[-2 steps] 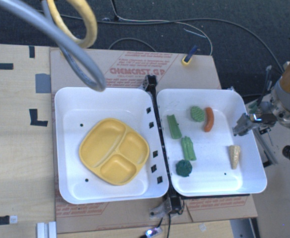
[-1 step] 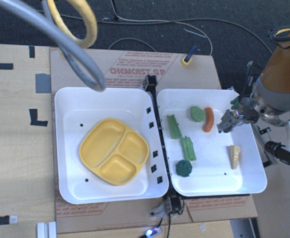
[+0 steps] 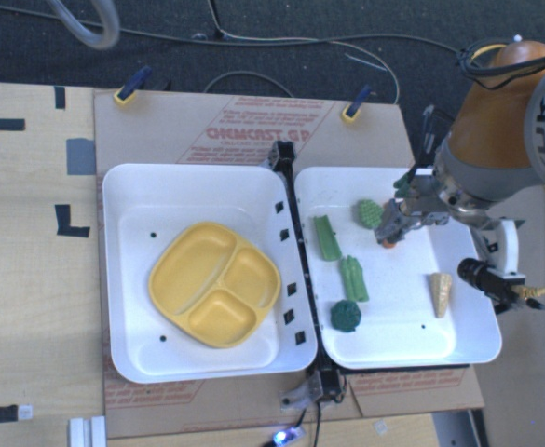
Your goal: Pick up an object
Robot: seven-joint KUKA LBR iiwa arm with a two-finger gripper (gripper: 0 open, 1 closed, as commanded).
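Note:
The right bin [image 3: 477, 347] holds several small objects. A light green knobbly piece [image 3: 369, 213] lies near its back. A long green strip [image 3: 326, 237] and a shorter green piece [image 3: 353, 278] lie toward the left wall. A dark green round lump [image 3: 346, 316] sits near the front, and a cream wedge [image 3: 440, 293] lies at the right. My gripper [image 3: 389, 234] hangs low over the bin's middle, just right of the light green piece. A small orange spot [image 3: 390, 244] shows right at its tip; I cannot make out what it is.
The left bin [image 3: 123, 343] holds a yellow divided plate [image 3: 215, 283]. A black divider [image 3: 295, 250] runs between the bins. Yellow-tipped clamps [image 3: 356, 108] hold the cardboard sheet at the back. A black part of the arm [image 3: 488, 280] juts over the right bin's right edge.

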